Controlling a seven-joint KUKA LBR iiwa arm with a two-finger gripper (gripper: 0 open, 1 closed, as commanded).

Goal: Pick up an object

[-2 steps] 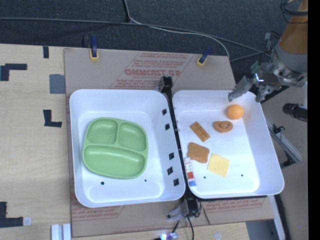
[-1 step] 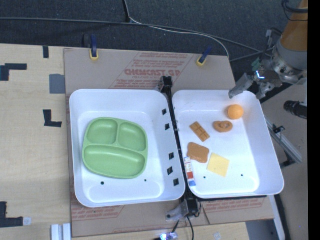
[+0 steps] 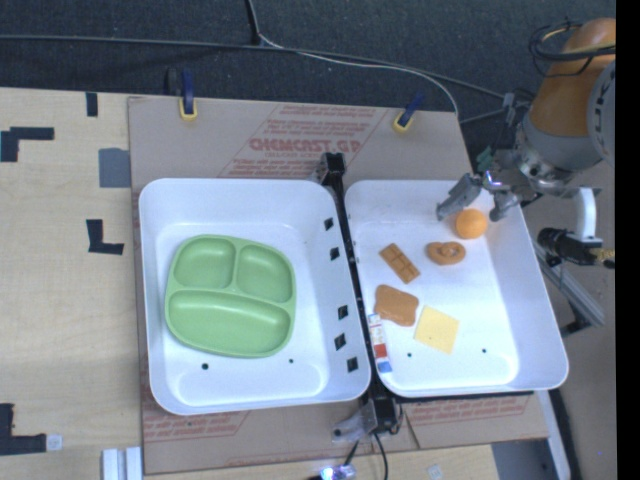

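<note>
Evidently, in the camera view, the gripper point(image 3: 478, 200) hangs spread wide just above the orange ball point(image 3: 471, 224), near the far corner of the right bin point(image 3: 520, 318). Nothing sits between its fingers. Being round, the ball could roll off toward the bin wall if one finger nudges it first.

We are seeing a small orange ball point(image 3: 471, 224) lying at the right bin's point(image 3: 520, 298) far edge, between the pincer's point(image 3: 477, 200) spread fingers.
</note>
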